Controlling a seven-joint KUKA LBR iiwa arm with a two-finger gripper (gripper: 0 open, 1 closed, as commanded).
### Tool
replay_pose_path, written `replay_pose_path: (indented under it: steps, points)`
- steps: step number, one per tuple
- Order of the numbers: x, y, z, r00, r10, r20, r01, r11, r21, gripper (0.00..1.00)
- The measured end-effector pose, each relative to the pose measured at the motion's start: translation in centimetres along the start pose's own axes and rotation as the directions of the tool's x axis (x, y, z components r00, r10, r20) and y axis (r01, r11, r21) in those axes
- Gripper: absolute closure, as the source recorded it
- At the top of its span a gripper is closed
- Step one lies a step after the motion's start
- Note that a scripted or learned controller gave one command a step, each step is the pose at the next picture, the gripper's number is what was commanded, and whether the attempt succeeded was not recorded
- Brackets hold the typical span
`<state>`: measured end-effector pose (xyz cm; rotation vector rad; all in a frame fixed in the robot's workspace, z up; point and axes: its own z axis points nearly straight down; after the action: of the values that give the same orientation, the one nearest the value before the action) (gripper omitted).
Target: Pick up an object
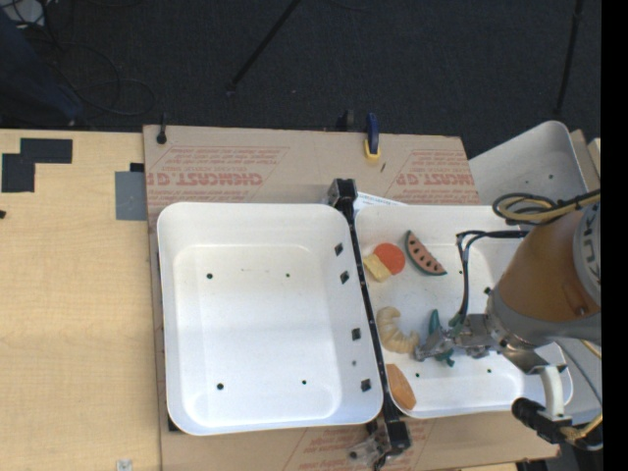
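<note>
Reaching low into the right bin, grasp unconfirmed

Working at the lower centre-right of the frame, the grey KUKA arm with the orange band point(549, 273) enters from the right edge and angles its wrist down, which puts the two-finger metal gripper point(432, 346) close over the floor of the right shallow white bin point(491, 386). That low, slanted pose suits a pick from the side of the pile rather than from straight above.

Candidate objects sit grouped against the black divider point(358, 292) between the bins, likely pushed there by the bin's slope or by handling. A small teal-green tool-shaped item point(433, 324) lies right at the gripper tip, touching or overlapping it. A pale beige curved piece point(394, 330) lies just left of it. An orange oval piece point(400, 389) rests at the bin's lower left corner. Higher up are a red-and-yellow round toy point(385, 261) and a watermelon-slice toy point(425, 253), well apart from the gripper.

Gripper state: cannot tell whether it is released or clenched; too small and cluttered. No hold on the teal item is confirmed.

Left shallow white bin point(255, 400) sits beside, on the cardboard sheet point(245, 170).
</note>
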<state>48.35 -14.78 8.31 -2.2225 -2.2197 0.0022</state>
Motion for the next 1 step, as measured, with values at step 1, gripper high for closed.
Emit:
replay_pose_path:
  steps: [1]
  points:
    - [-0.26,0.03,-1.52,1.0,0.007,-0.002,-0.007,1.0,0.0,1.0]
